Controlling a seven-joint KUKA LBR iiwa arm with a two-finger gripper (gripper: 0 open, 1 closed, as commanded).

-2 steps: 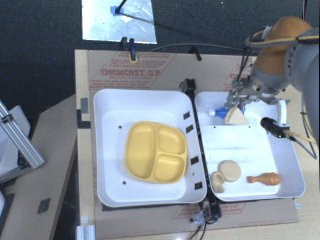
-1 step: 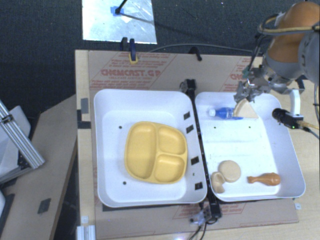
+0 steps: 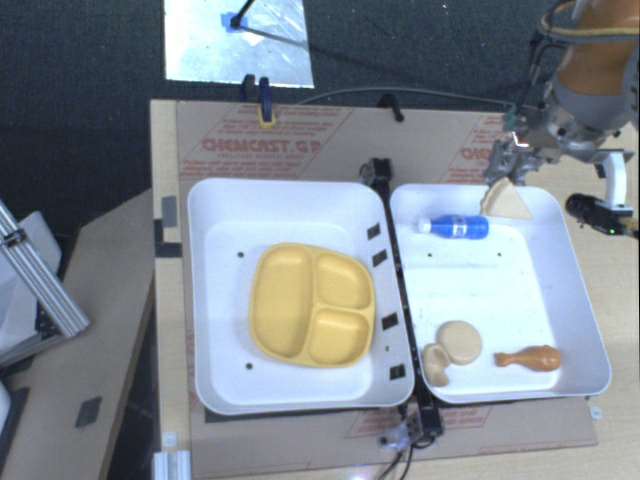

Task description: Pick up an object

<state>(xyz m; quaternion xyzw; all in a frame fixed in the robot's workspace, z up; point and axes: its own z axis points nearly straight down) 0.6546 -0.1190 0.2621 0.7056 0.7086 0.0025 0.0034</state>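
In the right bin point(image 3: 580, 298) a blue bottle with a white cap point(image 3: 455, 227) lies on its side near the far wall. A round beige piece point(image 3: 460, 341) and a smaller beige piece point(image 3: 436, 361) rest near the front left corner. A brown drumstick-shaped toy point(image 3: 530, 358) lies at the front right. A pale beige wedge point(image 3: 506, 205) sits at the bin's far edge. My gripper point(image 3: 508, 171) hangs right above that wedge, close to its top; whether it touches the wedge is unclear.
The left bin point(image 3: 215, 268) holds a yellow divided plate point(image 3: 310, 305). A black divider with clips point(image 3: 390, 278) runs between the bins. A blue and yellow clamp point(image 3: 262, 98) stands behind the left bin on the bench.
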